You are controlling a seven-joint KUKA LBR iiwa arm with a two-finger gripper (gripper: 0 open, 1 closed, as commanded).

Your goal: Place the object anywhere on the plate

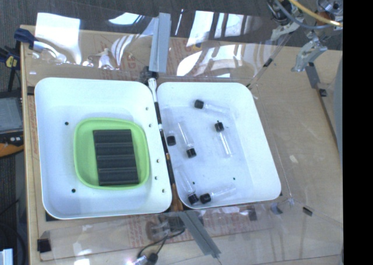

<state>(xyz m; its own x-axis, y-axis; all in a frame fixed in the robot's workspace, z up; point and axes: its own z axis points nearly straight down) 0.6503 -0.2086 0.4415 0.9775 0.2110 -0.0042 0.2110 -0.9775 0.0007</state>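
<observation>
Camera view: gripper [306,55] in the upper right of the frame, high above the bench and well apart from both bins. Open or closed, impossible to tell from here. Nothing seen held in it.

In the right bin [265,159], several small clear tubes with black caps, lying flat and scattered. One tube [224,140] near the middle of the bin, almost vertical in the frame, cap at its upper end. Another tube [217,107] higher up, cap toward the left. A third tube [185,140] left of centre, and two more caps close together at the lower edge of the bin.

In the left bin [52,101], the green plate [81,144], with a black ridged block [116,156] covering most of its middle. Only a narrow green margin free around the block.

Probably very light, stiff and smooth, so likely to roll or slip away. Possibly fragile if glass. Best taken across the clear body near the middle, with the jaws closing square to the long axis. The central tube looks the easiest choice, being well away from the walls and the other tubes. No tube on the plate yet, so the task seems still at its start.
</observation>
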